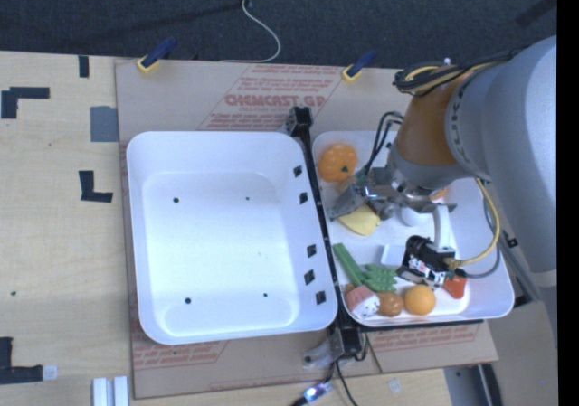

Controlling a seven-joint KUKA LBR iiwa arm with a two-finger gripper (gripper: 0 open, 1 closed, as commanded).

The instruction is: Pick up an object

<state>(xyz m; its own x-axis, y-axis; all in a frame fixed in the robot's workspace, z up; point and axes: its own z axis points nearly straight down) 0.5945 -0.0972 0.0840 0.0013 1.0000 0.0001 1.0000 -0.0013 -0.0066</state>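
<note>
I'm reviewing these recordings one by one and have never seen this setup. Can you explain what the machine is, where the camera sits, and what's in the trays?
This is one fixed camera above a bench, looking down at a slant. The grey machine with an orange band is a robot arm reaching in from the right. Its hand is low in the right bin, beside a pale yellow piece and an orange fruit. I cannot tell whether it holds anything. Toward that bin's near edge lie green toy vegetables, a small orange ball and other little toys. The left bin is a shallow white tray beside it.
</note>
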